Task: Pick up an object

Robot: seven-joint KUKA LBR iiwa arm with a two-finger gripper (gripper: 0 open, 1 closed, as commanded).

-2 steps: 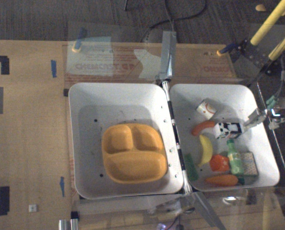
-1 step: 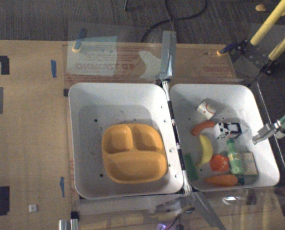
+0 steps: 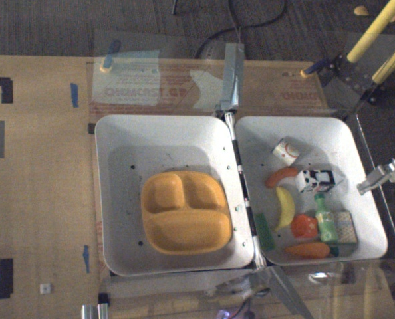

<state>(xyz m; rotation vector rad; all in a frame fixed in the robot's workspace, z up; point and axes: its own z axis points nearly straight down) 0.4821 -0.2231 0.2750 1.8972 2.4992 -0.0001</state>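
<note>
While the end effector pokes in from the right edge, just over the right bin's right wall, I honestly can't tell whether it's open or closed, since all you get is a small silvery metal bit at that angle. Nothing is visibly between it and anything else, and it sits apart from the objects.

All the pickable stuff is piled in the right bin. Top of the cluster there's a small white cup with a red mark, lying tilted. Just below it is a reddish sausage-shaped thing, and beside that a black-and-white cow-patterned toy. A yellow banana lies lengthwise under the sausage, with a red tomato touching its lower end. A green bottle lies right next to the tomato, against a tan sponge-like block. An orange carrot lies along the near wall, and a dark green stick rests by the left wall.

Left bin holds an orange divided plate, sitting flat around the middle. Both bins are on the wooden bench, which has blue tape bits and black marks on it.
</note>
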